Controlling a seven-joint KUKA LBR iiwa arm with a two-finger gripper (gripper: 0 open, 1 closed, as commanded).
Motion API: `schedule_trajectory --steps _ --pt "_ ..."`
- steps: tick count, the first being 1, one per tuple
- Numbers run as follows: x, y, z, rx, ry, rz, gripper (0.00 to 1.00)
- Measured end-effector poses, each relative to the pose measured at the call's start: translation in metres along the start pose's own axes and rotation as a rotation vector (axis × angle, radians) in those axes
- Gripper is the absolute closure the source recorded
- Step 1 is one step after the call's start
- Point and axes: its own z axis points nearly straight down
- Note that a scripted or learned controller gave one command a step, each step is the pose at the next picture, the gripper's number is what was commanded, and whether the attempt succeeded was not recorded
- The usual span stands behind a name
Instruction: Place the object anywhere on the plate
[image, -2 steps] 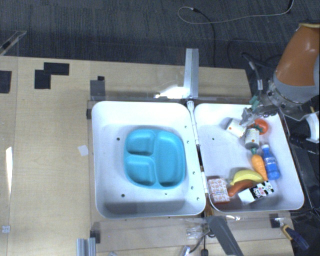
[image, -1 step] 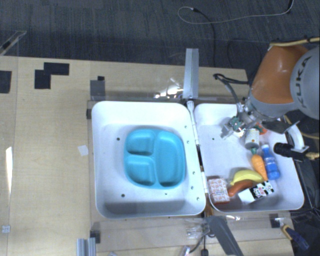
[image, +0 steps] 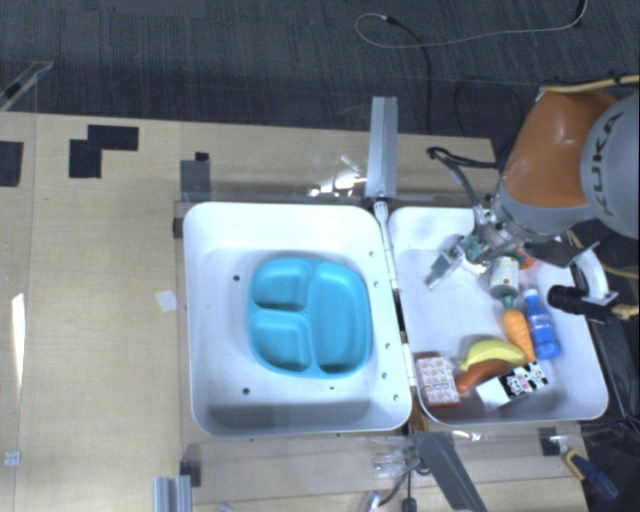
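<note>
A dark carpeted floor with a loose cable runs behind the pale wooden table (image: 90, 330), which carries two shallow white bins side by side, split by a grey metal post. The left bin (image: 215, 400) holds just the blue plate (image: 308, 315), a three-compartment dish sitting about centre, presumably laid out alone so that anything dropped there lands on it.

The right bin (image: 440, 320) is the supply side. Its clutter is bunched toward five o'clock: a yellow banana (image: 495, 352), an orange carrot (image: 516, 330) just above it, a blue bottle (image: 541, 330) beside the carrot, a small patterned packet (image: 437, 378) at seven o'clock, and a black-and-white box (image: 525, 381) along the lower edge. A small white bottle (image: 504, 275) with a green cap stands nearer the middle right.

The arm comes in from three o'clock, and its end effector (image: 455, 258) hangs over the upper part of the right bin, roughly at twelve o'clock there. I see nothing between its fingers, and I cannot tell whether they are spread or closed. Judging by this, no object has reached the plate yet; the candidates all sit in the right bin.
</note>
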Motion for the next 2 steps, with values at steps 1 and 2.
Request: schedule_trajectory --steps 1,2 --pt "0.000 0.002 -0.010 -0.003 -0.001 -0.002 1.00" --pt "-0.053 0.043 -0.038 -0.005 -0.006 -0.465 1.00"
